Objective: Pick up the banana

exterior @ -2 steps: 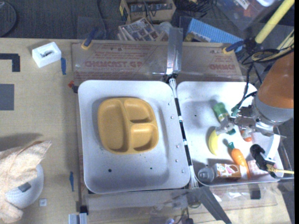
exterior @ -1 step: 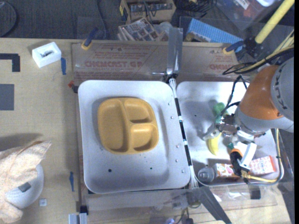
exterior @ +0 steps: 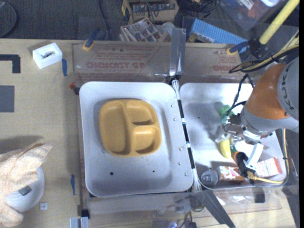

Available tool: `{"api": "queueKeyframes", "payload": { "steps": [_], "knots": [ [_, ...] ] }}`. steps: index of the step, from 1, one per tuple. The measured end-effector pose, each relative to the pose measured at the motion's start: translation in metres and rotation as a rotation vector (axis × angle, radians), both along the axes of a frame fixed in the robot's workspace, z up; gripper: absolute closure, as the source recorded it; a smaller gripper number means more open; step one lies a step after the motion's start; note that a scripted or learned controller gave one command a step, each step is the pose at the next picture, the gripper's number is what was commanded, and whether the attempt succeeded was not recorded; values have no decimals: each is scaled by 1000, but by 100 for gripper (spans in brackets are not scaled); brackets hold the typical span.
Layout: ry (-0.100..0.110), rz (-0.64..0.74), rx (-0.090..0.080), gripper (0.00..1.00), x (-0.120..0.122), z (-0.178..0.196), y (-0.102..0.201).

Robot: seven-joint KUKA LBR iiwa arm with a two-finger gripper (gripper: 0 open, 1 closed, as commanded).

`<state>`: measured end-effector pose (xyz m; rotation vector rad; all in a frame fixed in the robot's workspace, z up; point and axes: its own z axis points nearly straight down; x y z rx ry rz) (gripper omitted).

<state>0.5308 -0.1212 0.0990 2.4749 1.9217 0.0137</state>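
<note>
The banana [exterior: 224, 148] is a short yellow piece lying on the floor of the right bin [exterior: 199, 103], near its middle. My gripper [exterior: 231, 133] hangs low over the banana's far end, directly above it or touching it; I cannot tell which. The wrist and the orange-banded arm [exterior: 268, 99] hide part of the banana and the bin floor to its right.
A green object [exterior: 224, 110] lies just beyond the gripper. Along the right bin's near wall lie a small round can [exterior: 209, 177], an orange-and-white carton [exterior: 230, 173] and a white-and-red packet [exterior: 270, 166]. The left bin [exterior: 90, 175] holds a yellow divided tray [exterior: 129, 127].
</note>
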Motion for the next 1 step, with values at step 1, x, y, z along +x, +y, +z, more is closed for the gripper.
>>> {"api": "queueKeyframes", "payload": {
  "steps": [1],
  "knots": [
    [13, -14, 1, 100, 28, 131, 70]
  ]
}}
